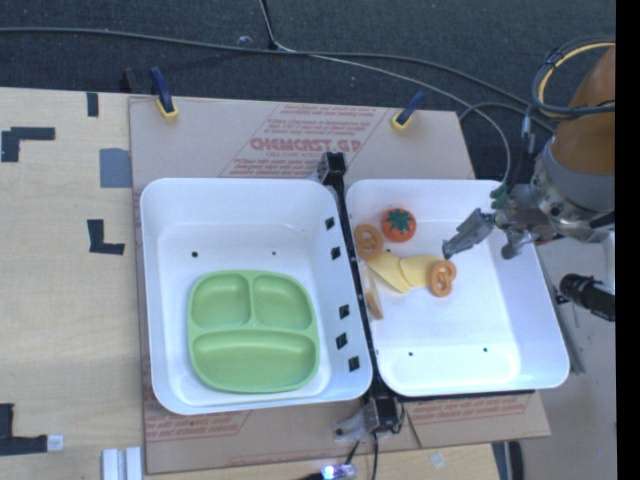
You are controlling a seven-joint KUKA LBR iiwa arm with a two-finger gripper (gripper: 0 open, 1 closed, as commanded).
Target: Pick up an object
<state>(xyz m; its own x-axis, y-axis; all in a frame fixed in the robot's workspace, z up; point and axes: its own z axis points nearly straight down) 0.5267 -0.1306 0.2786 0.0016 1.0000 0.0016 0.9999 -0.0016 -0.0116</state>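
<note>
Bench (60,268): one, tan, with a cardboard sheet (300,138) under the bins.
Bins: two, white, side by side; left bin (160,218) and right bin (500,338) touch along a black divider.
Arm (585,138): one, grey with an orange band, over the right bin's right rim.
Plate (253,330): one, green, three compartments, flat in the left bin, well apart from the right bin's things.
Gripper (466,236): one, over the right bin's upper right part; whether its fingers are parted or closed I cannot tell, and nothing is seen between them.
Clamps: two, blue and yellow, on the cardboard's far edge above the bins.
Tomato (399,224): one, red with green top, in the right bin's upper left.
Yellow piece (395,271): one, just below the tomato.
Pretzels: two, orange; one (368,239) just left of the tomato, one (441,277) at the yellow piece's right end, just below the gripper.
Small tan piece (373,303): one, by the divider, below the yellow piece.
</note>
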